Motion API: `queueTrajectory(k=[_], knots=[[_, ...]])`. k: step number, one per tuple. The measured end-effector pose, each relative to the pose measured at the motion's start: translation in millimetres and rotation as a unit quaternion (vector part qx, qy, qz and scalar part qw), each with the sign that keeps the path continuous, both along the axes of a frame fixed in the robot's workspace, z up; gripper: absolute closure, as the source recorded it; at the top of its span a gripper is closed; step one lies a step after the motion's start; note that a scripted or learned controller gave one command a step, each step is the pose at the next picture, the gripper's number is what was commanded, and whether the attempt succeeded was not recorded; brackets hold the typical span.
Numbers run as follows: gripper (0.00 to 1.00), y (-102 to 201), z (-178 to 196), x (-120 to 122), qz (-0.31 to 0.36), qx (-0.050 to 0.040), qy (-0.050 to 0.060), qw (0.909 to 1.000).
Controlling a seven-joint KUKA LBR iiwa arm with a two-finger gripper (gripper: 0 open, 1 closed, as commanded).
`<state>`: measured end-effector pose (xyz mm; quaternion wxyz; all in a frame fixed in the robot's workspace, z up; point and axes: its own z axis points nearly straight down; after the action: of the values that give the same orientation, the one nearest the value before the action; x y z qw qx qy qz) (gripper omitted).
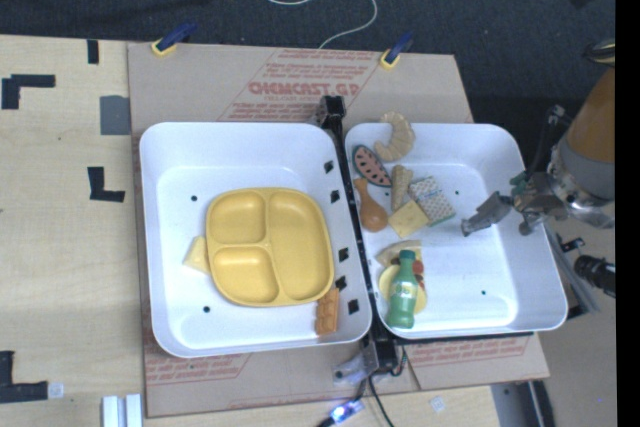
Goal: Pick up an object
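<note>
Camera view: pincer (487,215) low over the right bin (500,300), nothing visibly gripped, open-or-closed can't tell, green bottle (402,293) near, yellow tray (270,246) in left bin (165,215).

A yellow divided plate (270,246) fills the left bin (165,155); toy foods cluster in the right bin (500,150); the hand (487,215) hovers right of them.

Two white bins (160,175) on tan cardboard (300,80) printed with red lettering. In the left bin, a yellow divided plate (270,245) and an orange-brown piece (327,313) at its lower right. In the right bin, a green bottle (402,295), a red-and-black watermelon slice (373,166), and a grey-checked cloth (432,198).
</note>
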<state>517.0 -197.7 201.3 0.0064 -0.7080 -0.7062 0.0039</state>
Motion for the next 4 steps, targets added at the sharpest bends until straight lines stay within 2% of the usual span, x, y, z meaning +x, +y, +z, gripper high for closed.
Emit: queueTrajectory(k=[1,3,4], knots=[[0.00,0,7,3,0.002,-0.0015,-0.006,1.0000],[0.00,2,-112,-1,0.002,-0.0010,-0.004,1.0000],[1.00,3,-100,1,0.002,-0.0011,-0.005,1.0000]])
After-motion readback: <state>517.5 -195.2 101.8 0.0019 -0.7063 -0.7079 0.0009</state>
